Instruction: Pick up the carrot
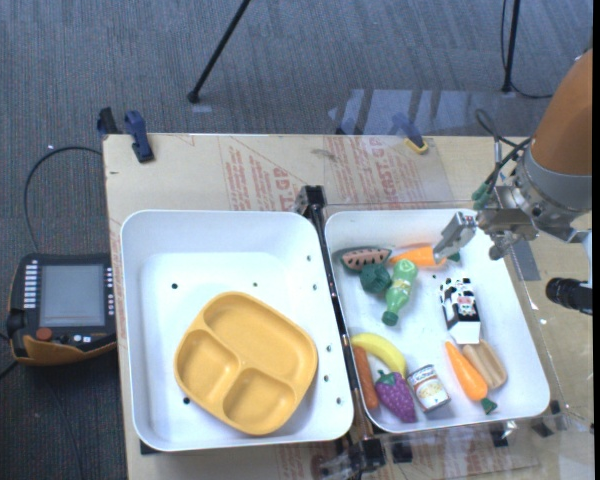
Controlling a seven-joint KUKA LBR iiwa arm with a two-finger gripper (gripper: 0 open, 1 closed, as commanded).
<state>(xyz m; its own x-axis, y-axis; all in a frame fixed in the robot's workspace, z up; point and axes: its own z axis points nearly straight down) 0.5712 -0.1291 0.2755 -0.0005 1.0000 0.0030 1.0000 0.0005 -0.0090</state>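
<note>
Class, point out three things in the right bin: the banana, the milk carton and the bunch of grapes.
banana point(379, 349), camera view, middle of its yellow curve.
milk carton point(460, 304), camera view, its black-and-white side.
bunch of grapes point(397, 396), camera view, middle of the purple cluster.

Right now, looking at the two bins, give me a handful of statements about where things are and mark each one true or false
1. The yellow divided plate lies in the left bin. True.
2. The gripper is over the left bin. False: it is at the upper part of the right bin, by an orange carrot.
3. A second carrot lies in the right bin's lower right area, next to a hot dog. True.
4. The banana rests on the yellow plate. False: it is in the right bin, above the purple grapes.
5. The milk carton stands on the bench outside both bins. False: it is inside the right bin.
</note>
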